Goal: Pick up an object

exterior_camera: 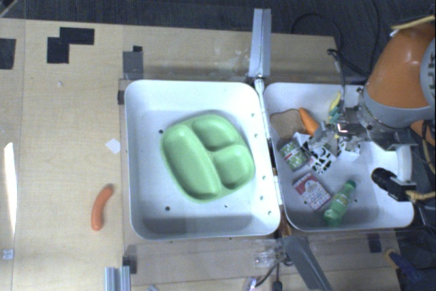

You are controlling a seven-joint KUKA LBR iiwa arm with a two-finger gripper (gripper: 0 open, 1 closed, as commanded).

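The right bin (388, 215) holds several small things. An orange carrot (308, 121) lies near its back left, beside a brown piece (285, 123). A green packet (294, 154) and a black-and-white spotted toy (320, 157) sit in the middle. Toward the front lie a red-and-white packet (312, 191) and a green bottle (339, 203). My gripper (338, 135) hangs low over the bin, just right of the carrot and right above the spotted toy. The wrist hides what lies directly beneath it.
A green divided plate (208, 157) lies in the left bin (143, 146). On the bench, left of the bins, rests an orange sausage (101, 207). A metal post (260, 44) stands at the back between the two bins.
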